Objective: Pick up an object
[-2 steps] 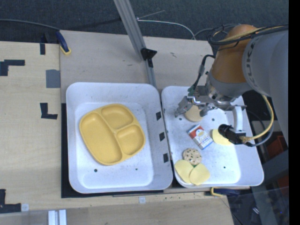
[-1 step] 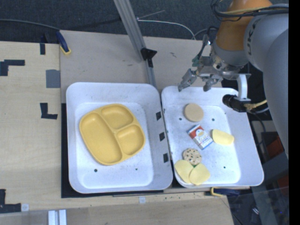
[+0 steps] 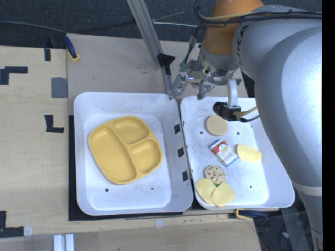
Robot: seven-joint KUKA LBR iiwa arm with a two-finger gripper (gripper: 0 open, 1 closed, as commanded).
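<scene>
The grey arm's gripper (image 3: pixel 189 90) hangs over the far edge of the bins, about where the two rims meet. Its two metal fingers (image 3: pixel 177 89) stand apart with nothing between them, though whether their tips touch the rim is hard to make out from this slant. The shallow white right bin (image 3: pixel 261 192) holds the loose things. A round tan flat disc (image 3: pixel 216 125) lies nearest the gripper, and a small white-and-red carton (image 3: pixel 223 153) sits toward the middle, its print too small to read. A pale yellow wedge-shaped piece (image 3: pixel 248 153) lies just beside the carton. A brown speckled round cookie (image 3: pixel 214 173) touches a pair of pale yellow round slices (image 3: pixel 215 192) that overlap each other at the near rim. The arm's wide grey body covers that bin's right side and far right corner, so whatever lies there is hidden. The shallow white left bin (image 3: pixel 89 192) carries a yellow plastic plate with three compartments (image 3: pixel 124 149), lying flat and slightly turned. A slanted silver metal pole (image 3: pixel 142 22) crosses the tabletop (image 3: pixel 31 150) behind the bins, its top cut off by the frame and its foot lost behind the gripper.
</scene>
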